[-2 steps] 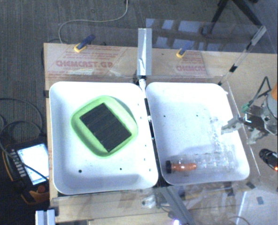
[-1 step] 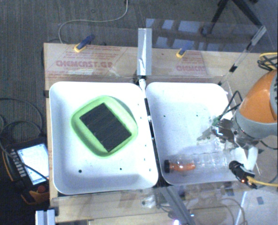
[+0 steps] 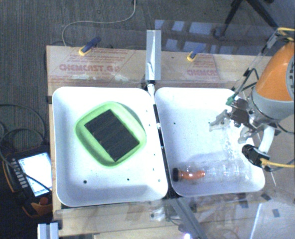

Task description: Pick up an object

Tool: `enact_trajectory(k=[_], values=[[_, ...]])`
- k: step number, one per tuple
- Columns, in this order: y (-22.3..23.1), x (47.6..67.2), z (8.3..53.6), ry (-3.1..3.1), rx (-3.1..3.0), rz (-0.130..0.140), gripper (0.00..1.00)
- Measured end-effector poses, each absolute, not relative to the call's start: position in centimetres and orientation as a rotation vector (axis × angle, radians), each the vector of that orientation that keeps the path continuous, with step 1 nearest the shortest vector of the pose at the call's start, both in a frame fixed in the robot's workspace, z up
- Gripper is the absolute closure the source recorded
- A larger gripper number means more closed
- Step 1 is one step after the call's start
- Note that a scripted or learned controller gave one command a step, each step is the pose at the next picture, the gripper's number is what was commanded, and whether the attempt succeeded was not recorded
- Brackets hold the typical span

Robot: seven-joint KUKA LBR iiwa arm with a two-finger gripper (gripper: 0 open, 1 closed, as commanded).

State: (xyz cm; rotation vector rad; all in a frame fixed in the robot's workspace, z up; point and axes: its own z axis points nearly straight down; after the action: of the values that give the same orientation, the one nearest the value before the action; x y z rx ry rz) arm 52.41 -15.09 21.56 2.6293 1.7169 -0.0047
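A clear plastic bottle (image 3: 218, 170) with an orange neck and dark cap lies on its side along the front wall of the right bin (image 3: 187, 108), cap pointing left. My gripper (image 3: 226, 125) hangs over the right part of that bin, just behind the bottle's right end, under the grey wrist and orange band. In the left bin (image 3: 68, 183) a green dish (image 3: 110, 132) sits near the middle with a dark ribbed rectangular block (image 3: 111, 134) lying in it.
A metal divider rail (image 3: 152, 59) runs back from between the bins over the cardboard-covered bench. Yellow clamps (image 3: 89, 46) hold the cardboard at the rear. Cables and a small screen device (image 3: 33, 171) lie on the floor to the left.
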Motion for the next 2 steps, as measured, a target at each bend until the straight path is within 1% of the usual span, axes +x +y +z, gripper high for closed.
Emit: enact_trajectory(k=[1, 2], values=[[-16.8, 48.7, 25.6, 2.133, 2.305, -0.004, 0.00], [-18.4, 48.4, 28.9, 2.158, 2.282, -0.003, 0.00]])
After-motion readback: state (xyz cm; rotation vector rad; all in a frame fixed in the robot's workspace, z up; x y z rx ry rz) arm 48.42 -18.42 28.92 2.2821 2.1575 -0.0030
